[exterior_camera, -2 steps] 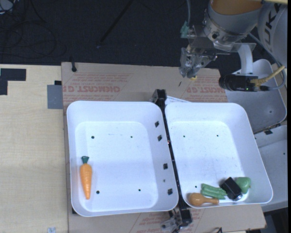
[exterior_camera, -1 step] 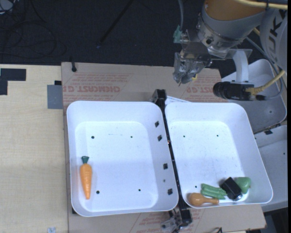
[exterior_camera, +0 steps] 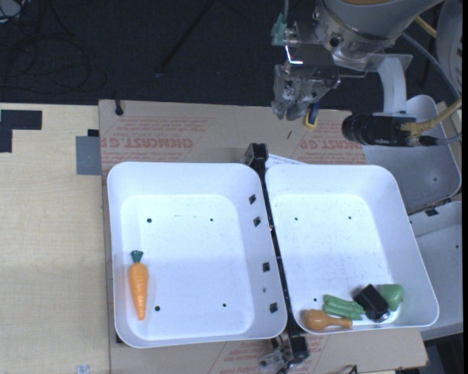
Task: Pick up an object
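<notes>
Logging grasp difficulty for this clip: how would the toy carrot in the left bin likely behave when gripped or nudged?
The toy carrot looks like moulded plastic, so probably stiff and light. Its round, tapered body may roll or pivot when nudged. The glossy surface could slip from the fingers.

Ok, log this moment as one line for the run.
gripper: raised behind bins, nothing seen held | carrot: left bin | black block, green pieces: right bin
</notes>
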Controlling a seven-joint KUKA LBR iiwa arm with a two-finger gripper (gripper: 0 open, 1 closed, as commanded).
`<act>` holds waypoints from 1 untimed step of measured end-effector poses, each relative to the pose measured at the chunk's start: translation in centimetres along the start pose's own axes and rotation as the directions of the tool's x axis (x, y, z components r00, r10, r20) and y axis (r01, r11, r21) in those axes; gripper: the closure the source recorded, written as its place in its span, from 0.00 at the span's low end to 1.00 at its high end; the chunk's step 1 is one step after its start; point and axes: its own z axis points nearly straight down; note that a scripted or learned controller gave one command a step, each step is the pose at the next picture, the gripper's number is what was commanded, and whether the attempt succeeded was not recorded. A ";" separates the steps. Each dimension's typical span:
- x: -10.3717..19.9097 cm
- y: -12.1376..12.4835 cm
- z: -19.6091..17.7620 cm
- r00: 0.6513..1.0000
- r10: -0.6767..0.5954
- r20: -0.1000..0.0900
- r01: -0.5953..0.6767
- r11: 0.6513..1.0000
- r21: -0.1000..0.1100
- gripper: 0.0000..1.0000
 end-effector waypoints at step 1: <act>-6.8 -2.7 13.1 1.000 0.012 0.006 -0.013 1.000 0.021 1.00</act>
